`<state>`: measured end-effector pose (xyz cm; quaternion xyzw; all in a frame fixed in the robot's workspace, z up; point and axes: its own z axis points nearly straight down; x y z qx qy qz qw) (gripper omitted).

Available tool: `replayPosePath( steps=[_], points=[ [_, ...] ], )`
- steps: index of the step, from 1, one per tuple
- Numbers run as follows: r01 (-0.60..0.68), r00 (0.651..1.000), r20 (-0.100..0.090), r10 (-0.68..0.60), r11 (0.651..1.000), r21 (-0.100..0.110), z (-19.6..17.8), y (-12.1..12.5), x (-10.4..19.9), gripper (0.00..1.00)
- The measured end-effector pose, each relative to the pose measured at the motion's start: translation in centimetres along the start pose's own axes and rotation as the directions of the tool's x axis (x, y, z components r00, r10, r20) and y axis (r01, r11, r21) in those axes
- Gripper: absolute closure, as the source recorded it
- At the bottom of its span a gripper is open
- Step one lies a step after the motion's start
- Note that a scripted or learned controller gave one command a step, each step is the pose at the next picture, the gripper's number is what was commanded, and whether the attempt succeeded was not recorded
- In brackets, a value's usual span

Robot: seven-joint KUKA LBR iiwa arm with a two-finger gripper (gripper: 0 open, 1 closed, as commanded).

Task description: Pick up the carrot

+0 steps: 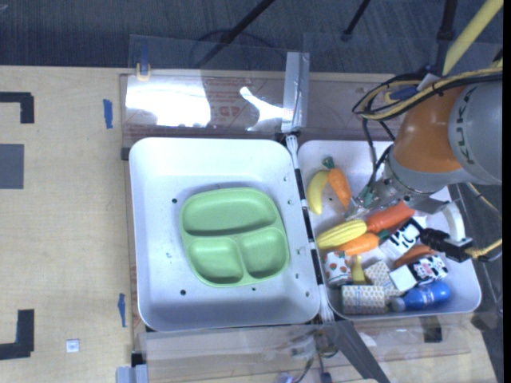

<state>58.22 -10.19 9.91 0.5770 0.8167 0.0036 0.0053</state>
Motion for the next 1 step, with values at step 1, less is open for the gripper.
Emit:
replayPosePath(
  steps=[1],
  points=[
    [0.022,1.0,-0.011,-0.022,0.999,0.036,-7.93,5.97,5.29,1.0]
  ],
)
